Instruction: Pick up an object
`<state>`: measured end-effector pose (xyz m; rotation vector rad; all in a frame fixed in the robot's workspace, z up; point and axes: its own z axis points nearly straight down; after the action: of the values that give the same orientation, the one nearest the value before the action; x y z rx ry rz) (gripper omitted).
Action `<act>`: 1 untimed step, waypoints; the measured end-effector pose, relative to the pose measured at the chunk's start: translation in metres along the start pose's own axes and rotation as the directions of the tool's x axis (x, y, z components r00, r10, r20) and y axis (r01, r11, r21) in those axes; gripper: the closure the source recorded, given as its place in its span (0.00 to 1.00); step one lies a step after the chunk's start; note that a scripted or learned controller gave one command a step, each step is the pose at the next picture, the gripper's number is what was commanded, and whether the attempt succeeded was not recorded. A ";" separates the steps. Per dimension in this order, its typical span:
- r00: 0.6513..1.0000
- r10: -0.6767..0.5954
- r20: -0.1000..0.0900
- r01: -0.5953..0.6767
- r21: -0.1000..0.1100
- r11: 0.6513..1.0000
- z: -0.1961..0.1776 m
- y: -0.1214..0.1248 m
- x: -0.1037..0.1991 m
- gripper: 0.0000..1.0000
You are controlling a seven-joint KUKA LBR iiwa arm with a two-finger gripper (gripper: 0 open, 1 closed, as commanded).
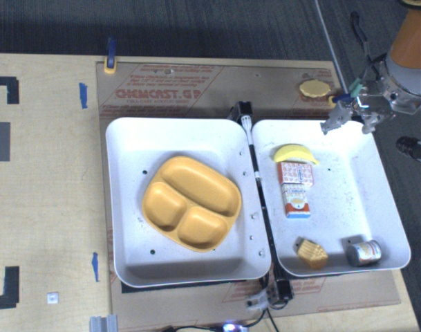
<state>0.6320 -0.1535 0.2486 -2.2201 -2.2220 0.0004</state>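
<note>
Gripper (pixel 348 116): hovering above the right bin's (pixel 393 216) far rim, fingers spread, holding nothing; likely poised before a descent.
Candidates, all in the right bin: one banana (pixel 295 154), one carton (pixel 296 189) just nearer than it, one waffle piece (pixel 312 252), one can (pixel 363 252).
Left bin (pixel 124 185): one yellow divided tray (pixel 190 203).
Beyond the right bin: one cookie (pixel 314 88).

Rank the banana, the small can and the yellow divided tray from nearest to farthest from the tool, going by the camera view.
Measured from the tool at the right bin's far right corner:
1. Banana, at the far end of the right bin.
2. Small can, at the right bin's near right corner.
3. Yellow divided tray, in the middle of the left bin.
</note>
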 end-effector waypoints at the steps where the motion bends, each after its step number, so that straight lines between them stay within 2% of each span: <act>1: 1.000 0.001 0.000 -0.001 0.000 1.000 0.060 -0.118 0.025 0.00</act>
<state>0.5140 -0.1284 0.1884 -2.2215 -2.2205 0.0002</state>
